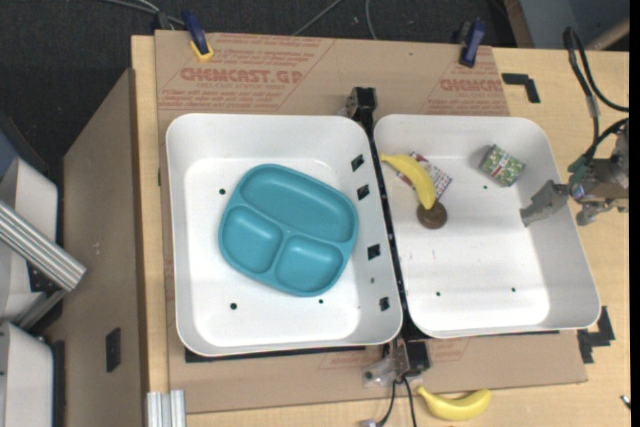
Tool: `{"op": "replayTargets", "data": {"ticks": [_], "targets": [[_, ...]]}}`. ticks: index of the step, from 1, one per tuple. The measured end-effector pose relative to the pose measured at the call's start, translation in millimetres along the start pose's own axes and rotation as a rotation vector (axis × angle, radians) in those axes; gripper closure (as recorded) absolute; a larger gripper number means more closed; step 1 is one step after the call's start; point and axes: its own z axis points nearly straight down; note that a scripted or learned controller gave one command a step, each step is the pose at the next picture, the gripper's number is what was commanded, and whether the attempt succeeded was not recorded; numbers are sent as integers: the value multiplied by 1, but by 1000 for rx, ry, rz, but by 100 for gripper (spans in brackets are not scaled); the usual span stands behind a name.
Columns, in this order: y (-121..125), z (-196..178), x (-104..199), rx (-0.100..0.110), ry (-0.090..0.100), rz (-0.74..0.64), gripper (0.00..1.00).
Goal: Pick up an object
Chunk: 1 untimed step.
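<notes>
Two bins: left bin (190,215) holds teal tray (288,229); right bin (560,285) holds banana (414,179), green packet (501,165) (tool (545,203) state unclear).

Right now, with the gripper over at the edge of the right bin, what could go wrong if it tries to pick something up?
The gripper sits at the right bin's rim and could catch the wall as it moves in. The banana lies across a small packet beside a brown round object, so a grab there may pinch two things or push them apart. The green packet lies near the back wall, leaving little finger room.
</notes>
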Motion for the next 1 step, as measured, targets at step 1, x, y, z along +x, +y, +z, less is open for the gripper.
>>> {"op": "replayTargets", "data": {"ticks": [1], "targets": [[2, -5, 0, -11, -3, -3, 0]]}}
